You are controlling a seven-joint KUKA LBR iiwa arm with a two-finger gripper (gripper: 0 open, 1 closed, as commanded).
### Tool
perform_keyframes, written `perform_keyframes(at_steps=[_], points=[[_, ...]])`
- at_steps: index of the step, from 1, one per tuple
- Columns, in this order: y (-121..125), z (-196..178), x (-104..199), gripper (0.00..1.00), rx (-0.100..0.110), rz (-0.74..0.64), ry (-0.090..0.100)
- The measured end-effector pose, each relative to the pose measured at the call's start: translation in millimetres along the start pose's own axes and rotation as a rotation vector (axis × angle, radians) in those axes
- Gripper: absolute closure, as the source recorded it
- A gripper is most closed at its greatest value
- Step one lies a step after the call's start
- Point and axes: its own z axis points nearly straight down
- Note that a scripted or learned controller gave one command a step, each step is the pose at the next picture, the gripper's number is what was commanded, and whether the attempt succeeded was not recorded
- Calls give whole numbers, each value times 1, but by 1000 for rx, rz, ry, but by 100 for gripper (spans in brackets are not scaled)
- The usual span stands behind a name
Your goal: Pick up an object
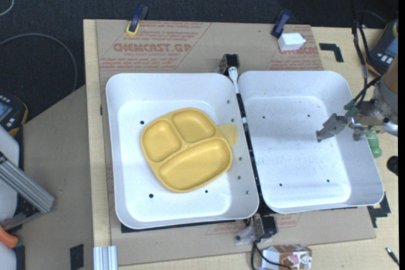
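**Approach phase: arm over the right bin, target in the left bin**

Looking down on the bench (95,136), you are seeing a cardboard-covered surface that is carrying two shallow white bins side by side. The left bin (126,98) is holding the one pickable object: a yellow divided plate (185,150) with three compartments, lying flat slightly left of the bin's centre, with a small yellow tab (229,133) sticking out toward the divider between the bins. The right bin (285,82) is showing only its speckled white floor.

The arm is reaching in from the right, and its gripper (329,128) is hanging over the right part of the right bin, well apart from the plate. You are not able to tell from this view whether the tool is released or clenched; nothing is visible within its grasp.

Judged from this layout, the task is sitting at its first step: no object is being lifted. The next move is calling for travel across the divider into the left bin, then a descent onto a graspable edge, since the plate's broad flat body is probably offering little purchase elsewhere.
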Motion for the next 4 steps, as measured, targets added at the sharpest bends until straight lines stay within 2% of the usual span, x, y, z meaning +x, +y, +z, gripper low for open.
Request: perform_keyframes(at_steps=[1,2,3,4], points=[[-17,-247,25,0,-22,-4,-5],[-27,-327,54,0,-14,-4,-3],[-26,-332,52,100,-8,-1,-4],[-28,-207,58,100,13,1,2]])
